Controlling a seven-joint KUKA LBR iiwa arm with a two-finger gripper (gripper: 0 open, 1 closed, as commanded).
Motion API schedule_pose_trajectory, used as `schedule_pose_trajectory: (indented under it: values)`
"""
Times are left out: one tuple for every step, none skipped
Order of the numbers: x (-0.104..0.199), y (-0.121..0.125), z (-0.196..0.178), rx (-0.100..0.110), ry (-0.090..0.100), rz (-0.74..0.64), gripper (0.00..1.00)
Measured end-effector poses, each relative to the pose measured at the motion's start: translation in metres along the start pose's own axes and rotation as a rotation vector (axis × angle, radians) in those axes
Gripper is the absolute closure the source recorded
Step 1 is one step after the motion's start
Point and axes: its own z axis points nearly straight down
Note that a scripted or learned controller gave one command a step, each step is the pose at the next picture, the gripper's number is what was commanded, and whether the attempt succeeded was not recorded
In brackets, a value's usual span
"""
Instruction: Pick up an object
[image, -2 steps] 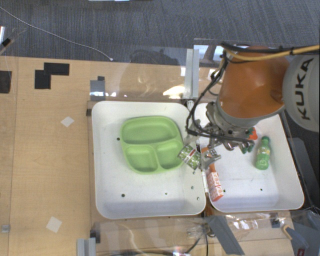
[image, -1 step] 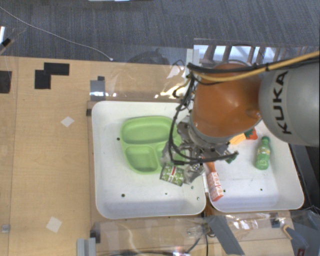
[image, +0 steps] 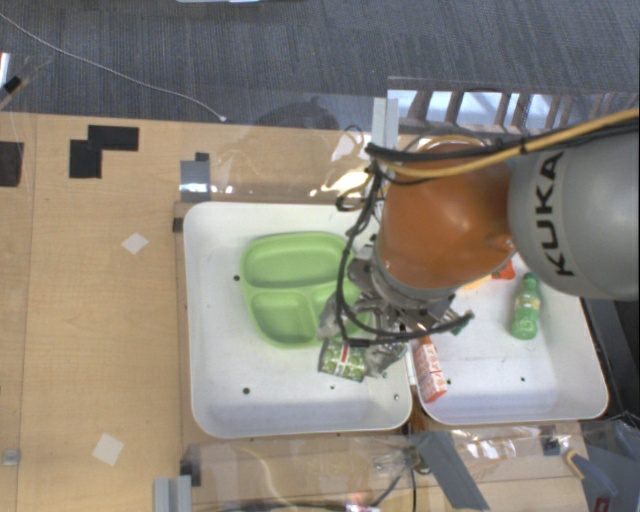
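Note:
A green divided plate (image: 290, 285) lies in the left bin (image: 215, 330). Just right of its lower corner lies a small green printed packet (image: 343, 362). My gripper (image: 372, 340) hangs over that packet and the plate's right edge, under the orange wrist band (image: 440, 225), which hides the finger ends. In the right bin (image: 520, 395) a red and white tube (image: 430, 368) lies near the dividing wall, and a small green bottle (image: 524, 306) lies further right.
The arm's grey body (image: 585, 215) covers the top of the right bin. Cables (image: 355, 245) loop down beside the wrist over the plate's right side. Black marks (image: 100, 148) sit on the wooden bench at the far left.

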Motion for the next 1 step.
schedule_pose_trajectory:
  values:
    - [-0.044, 0.0377, 0.0135, -0.002, -0.001, 0.27, 1.0]
